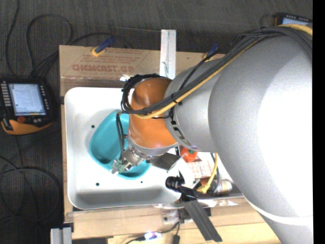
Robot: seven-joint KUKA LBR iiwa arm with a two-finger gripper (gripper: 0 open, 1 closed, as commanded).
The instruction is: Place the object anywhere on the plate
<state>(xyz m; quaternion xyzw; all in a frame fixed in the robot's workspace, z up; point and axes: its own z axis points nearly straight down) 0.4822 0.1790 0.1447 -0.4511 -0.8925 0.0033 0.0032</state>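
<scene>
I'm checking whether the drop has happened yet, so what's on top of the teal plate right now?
The gripper hangs over the teal plate, which lies in the left white bin. The plate's bare left part carries nothing. Its right part is covered by the arm's orange band, so anything there can't be seen.

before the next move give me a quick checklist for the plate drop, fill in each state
1. Tool over the teal plate: ok, its tip sits above the plate's near rim.
2. Object between the fingers: cannot tell, the tip is small and cluttered.
3. Plate lying flat inside the left white bin: ok.
4. Bare plate surface to land on: ok, the left part is uncovered; the rest is hidden by the arm.
5. Objects in the right bin away from the plate: ok.
</scene>
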